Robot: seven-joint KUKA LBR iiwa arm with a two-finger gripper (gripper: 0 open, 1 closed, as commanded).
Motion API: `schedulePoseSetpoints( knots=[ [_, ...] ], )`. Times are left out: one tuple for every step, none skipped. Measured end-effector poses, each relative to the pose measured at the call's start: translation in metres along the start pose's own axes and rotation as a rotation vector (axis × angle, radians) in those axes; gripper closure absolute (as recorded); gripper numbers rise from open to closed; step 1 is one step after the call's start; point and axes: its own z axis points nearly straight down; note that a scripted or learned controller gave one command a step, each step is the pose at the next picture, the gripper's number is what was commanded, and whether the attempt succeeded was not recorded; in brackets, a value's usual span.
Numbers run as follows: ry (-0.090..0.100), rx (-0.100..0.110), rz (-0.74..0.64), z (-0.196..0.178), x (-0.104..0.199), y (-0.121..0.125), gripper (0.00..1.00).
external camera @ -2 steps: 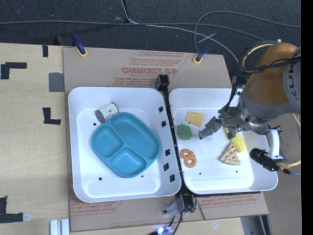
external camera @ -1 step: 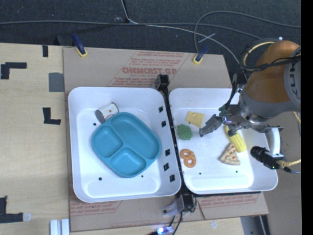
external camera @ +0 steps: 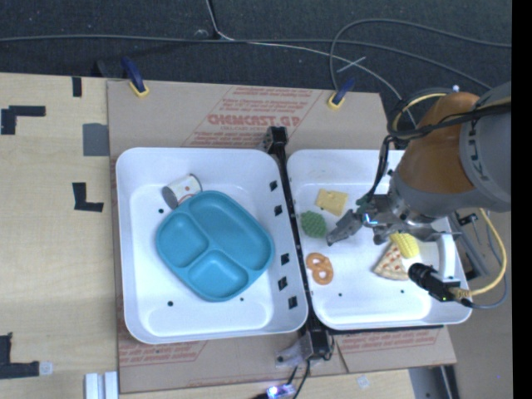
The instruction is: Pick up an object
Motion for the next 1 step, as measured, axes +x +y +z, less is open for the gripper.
schedulePoseSetpoints(
  knots=[
    [0.001, 0.002, 0.001, 0.0645, 0.0011, -0.0033, 0.00]
  ],
)
